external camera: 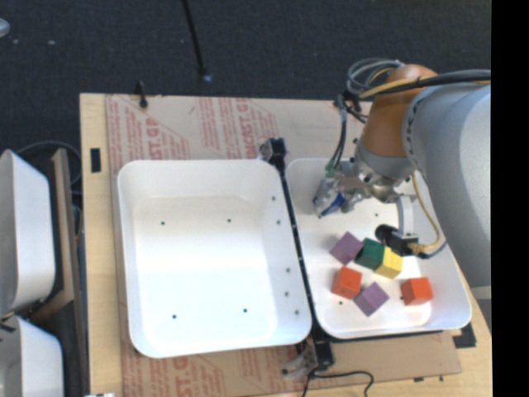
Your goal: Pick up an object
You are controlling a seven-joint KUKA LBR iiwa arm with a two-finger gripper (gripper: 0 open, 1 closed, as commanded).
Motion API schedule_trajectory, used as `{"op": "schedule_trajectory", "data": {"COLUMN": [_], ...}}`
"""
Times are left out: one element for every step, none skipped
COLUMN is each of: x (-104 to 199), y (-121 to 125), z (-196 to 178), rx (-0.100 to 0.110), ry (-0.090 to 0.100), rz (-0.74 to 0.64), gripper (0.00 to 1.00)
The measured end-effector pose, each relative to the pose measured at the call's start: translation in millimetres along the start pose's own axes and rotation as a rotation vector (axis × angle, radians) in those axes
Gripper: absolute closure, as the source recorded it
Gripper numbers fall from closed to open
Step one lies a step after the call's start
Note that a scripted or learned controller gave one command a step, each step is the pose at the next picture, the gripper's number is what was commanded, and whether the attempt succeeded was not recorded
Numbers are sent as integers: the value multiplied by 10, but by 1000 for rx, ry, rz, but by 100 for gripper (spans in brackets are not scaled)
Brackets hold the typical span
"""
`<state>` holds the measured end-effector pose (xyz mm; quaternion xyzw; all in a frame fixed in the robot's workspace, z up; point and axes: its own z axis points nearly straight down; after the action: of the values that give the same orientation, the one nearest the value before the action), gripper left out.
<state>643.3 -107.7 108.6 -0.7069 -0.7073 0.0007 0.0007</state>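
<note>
- Camera view, above the bench: the gripper (pixel 329 198) hangs over the back left part of the right bin (pixel 321 259), near the wall it shares with the left bin (pixel 207 255). From this angle you cannot tell whether the gripper is open or closed, and nothing shows in its grasp.
- Six blocks wait in the front half of the right bin, all apart from the gripper.
- Nearest to you is the upper purple block (pixel 347 247). It appears to touch the green block (pixel 370 253), which sits against the yellow block (pixel 389 262). A descent there would likely catch a neighbour.
- Your cleaner target is probably the right orange block (pixel 416 290), which stands clear of the others, though near the bin's front rim.
- The left orange block (pixel 347 282) and the lower purple block (pixel 371 298) lie close together, so treat them as second choices.
- Centre over the chosen block, line the gripper's opening up with two free faces, then come straight down before you close.
</note>
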Motion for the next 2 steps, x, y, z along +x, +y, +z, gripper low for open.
{"op": "schedule_trajectory", "data": {"x": [905,1599], "y": [-164,451], "z": [-944,-1347], "rx": [-7,-4], "ry": [2,1], "rz": [-5,-5], "gripper": [100,100]}}
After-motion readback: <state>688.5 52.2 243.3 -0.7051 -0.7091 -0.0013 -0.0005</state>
